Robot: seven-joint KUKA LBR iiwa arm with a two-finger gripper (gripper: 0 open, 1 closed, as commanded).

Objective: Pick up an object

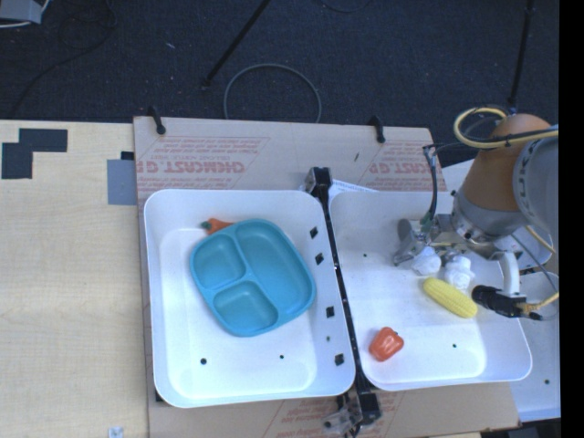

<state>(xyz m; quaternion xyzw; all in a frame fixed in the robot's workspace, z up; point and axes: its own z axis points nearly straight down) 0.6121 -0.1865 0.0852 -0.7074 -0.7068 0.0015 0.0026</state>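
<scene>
The left bin [173,245] holds a blue divided plate [251,276] with an orange item [216,225] peeking out behind it. The right bin [411,359] holds a yellow corn cob [449,297], a red pepper [386,344] and the gripper [422,255] lowered beside white crumpled objects [443,265]. The cardboard's mirrored print is unreadable.

Red printing noted on the cardboard sheet [274,158], behind the left bin [173,245]: inverted lettering, apparently "CHEMCOZT", not confirmed. Second red imprint behind the right bin [511,359], partly covered, illegible. Further red print at the sheet's near edge, illegible. No other legible markings.
</scene>
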